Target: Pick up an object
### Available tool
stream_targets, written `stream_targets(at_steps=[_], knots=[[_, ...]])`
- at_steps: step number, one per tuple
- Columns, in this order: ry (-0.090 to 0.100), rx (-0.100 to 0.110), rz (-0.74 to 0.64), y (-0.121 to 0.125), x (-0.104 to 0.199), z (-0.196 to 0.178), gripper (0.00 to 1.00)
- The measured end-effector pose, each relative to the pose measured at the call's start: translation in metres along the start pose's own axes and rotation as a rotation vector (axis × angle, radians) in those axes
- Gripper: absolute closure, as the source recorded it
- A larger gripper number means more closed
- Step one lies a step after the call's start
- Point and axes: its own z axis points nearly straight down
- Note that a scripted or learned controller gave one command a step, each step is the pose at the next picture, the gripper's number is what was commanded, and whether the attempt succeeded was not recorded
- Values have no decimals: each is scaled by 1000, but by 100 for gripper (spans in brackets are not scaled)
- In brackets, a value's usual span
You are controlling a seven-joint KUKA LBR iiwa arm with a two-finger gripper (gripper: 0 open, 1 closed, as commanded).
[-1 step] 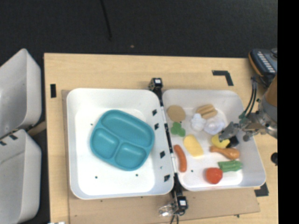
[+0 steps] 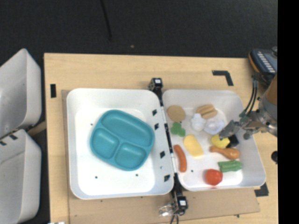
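Note:
The right bin [image 2: 247, 174] holds several toy foods. Among them are a tan round cookie [image 2: 176, 112], a bun [image 2: 206, 110], two white pieces [image 2: 208, 123], a green piece [image 2: 177, 129], a yellow lemon shape [image 2: 193, 145], an orange sausage [image 2: 180, 157], an orange drumstick shape [image 2: 224, 152], a green vegetable [image 2: 230, 166] and a red tomato [image 2: 213, 177]. My gripper [image 2: 230, 135] reaches in from the right and sits low over a small yellow piece [image 2: 218, 141], partly covering it. Whether it touches that piece is unclear.
The left bin [image 2: 79, 176] holds a teal divided tray [image 2: 122, 139]. A ridge with black clips [image 2: 163, 139] separates the two bins. The arm's wrist and cables [image 2: 261, 118] hang over the right bin's right wall.

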Motion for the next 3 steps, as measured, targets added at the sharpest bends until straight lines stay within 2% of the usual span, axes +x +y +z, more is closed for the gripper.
stream_targets(at_steps=[1, 2, 3], knots=[[0, 2, 2, 3, 0, 46, 0], [-11, -12, 7, 6, -6, 92, 0], [-16, -17, 12, 7, -10, 81, 100]])
